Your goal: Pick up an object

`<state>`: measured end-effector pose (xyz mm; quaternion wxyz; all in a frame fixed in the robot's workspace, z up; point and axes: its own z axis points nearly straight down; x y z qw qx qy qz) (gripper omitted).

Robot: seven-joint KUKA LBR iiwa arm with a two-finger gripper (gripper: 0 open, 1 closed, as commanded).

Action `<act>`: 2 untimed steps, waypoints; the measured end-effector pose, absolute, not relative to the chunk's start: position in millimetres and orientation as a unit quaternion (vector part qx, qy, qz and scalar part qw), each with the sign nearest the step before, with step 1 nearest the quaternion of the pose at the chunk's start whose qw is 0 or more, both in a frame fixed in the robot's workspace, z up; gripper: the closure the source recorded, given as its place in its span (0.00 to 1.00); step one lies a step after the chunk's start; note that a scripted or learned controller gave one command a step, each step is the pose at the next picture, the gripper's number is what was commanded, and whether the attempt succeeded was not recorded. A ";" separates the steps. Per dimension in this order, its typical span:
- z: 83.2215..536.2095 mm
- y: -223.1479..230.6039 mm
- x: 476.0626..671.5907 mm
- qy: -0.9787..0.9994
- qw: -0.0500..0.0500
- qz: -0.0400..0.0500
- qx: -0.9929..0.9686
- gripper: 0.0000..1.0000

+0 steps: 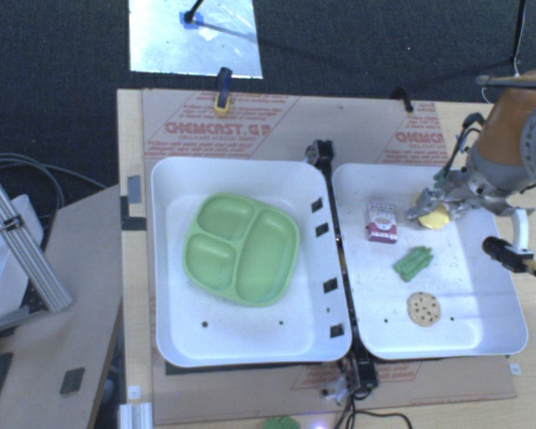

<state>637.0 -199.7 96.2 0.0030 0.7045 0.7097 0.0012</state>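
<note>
Red lettering on the brown board (277,119) under the bins reads "CHEMCAST", printed at least twice; the rest is too small to read. Two white bins sit side by side. The left bin (174,195) holds one green divided plate (242,248) with three compartments. The right bin (491,320) holds four things: a red and white packet (381,222), a green toy (414,263), a round cookie (423,309) and a yellow object (435,220). The gripper (429,206) is down at the yellow object; I cannot tell how its tool stands. A yellow clamp (222,92) grips the board's far edge.
</note>
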 end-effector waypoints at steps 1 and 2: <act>82.9 -97.2 660.9 0.711 -0.006 -0.004 0.703 1.00; 191.2 -46.5 623.5 0.710 0.002 0.003 0.704 1.00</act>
